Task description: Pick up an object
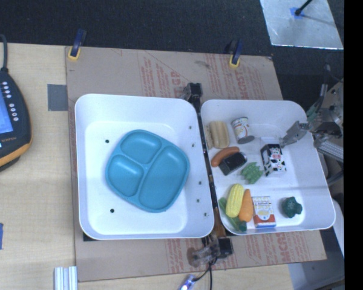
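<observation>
The right bin (302, 115) holds several small toys. A tan bread piece (218, 133) and a small can (240, 127) lie at its back. An orange sausage (224, 155), a black block (233, 164) and a green leafy piece (251, 173) sit near the middle. A black-and-white cow figure (273, 159) stands just below and left of my gripper (293, 133), which reaches in over the bin's right rim. Nothing is visibly held. At the front lie a yellow corn cob (234, 199), a carrot (246, 206), a small red-and-white carton (264, 212) and a dark green piece (291, 207).
The left bin (91, 119) holds a blue divided plate (147, 170). A handheld control pendant (3, 119) lies on the bench at the far left. Blue-and-yellow clamps (76, 45) pin the cardboard sheet at the back.
</observation>
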{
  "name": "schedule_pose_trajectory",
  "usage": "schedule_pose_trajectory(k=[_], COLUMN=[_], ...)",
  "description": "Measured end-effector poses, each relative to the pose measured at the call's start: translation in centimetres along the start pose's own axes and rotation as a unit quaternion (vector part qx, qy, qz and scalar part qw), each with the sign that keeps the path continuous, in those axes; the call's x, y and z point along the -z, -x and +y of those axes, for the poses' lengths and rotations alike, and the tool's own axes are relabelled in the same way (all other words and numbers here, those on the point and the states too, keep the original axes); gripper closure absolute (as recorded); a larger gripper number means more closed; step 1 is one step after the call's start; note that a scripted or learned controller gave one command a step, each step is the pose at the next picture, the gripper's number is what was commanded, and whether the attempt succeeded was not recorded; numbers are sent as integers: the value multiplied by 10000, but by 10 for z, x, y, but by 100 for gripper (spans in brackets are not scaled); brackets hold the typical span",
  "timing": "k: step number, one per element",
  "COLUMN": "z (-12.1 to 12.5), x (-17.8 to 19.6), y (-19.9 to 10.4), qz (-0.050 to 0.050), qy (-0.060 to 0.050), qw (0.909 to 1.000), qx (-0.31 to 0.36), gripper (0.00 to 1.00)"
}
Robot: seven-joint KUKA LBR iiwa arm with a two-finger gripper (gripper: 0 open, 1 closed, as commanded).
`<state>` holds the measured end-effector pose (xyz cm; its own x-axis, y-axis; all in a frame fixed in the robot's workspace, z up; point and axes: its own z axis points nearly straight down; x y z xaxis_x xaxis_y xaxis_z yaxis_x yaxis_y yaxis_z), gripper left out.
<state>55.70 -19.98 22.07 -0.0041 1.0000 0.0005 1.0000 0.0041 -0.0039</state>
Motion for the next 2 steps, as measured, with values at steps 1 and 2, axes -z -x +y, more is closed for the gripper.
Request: schedule_pose_trajectory(k=[1, 2], z=[46, 11], x=[-112, -125], y=[-21, -96], qz=[0, -6], qy=[-17, 1], qw=[10000, 10000], qx=[9, 14], gripper=[0, 0])
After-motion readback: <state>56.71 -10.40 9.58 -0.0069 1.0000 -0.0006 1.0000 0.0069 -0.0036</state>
